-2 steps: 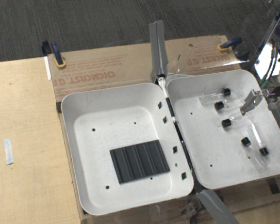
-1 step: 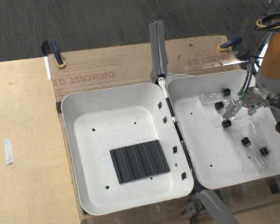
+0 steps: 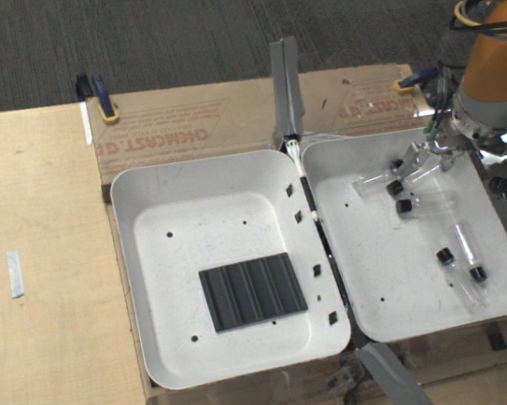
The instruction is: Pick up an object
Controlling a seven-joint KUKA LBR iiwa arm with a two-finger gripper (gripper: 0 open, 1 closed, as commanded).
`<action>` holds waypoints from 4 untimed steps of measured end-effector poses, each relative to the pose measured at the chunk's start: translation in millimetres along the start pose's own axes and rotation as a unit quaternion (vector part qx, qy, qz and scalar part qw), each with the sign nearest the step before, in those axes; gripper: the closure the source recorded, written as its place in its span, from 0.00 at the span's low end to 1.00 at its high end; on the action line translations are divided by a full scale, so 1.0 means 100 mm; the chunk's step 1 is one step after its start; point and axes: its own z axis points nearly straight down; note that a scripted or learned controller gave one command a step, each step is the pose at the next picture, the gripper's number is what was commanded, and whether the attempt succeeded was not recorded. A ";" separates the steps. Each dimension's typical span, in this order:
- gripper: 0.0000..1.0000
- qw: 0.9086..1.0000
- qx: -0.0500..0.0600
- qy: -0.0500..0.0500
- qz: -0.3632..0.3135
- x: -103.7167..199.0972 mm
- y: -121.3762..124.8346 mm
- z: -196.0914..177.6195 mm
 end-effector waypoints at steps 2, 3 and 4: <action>0.00 1.000 -0.002 -0.002 -0.001 0.00 0.01 -0.11; 0.00 1.000 0.011 0.000 -0.023 0.64 -0.31 0.12; 0.00 0.997 0.011 0.001 -0.071 0.66 -1.47 0.10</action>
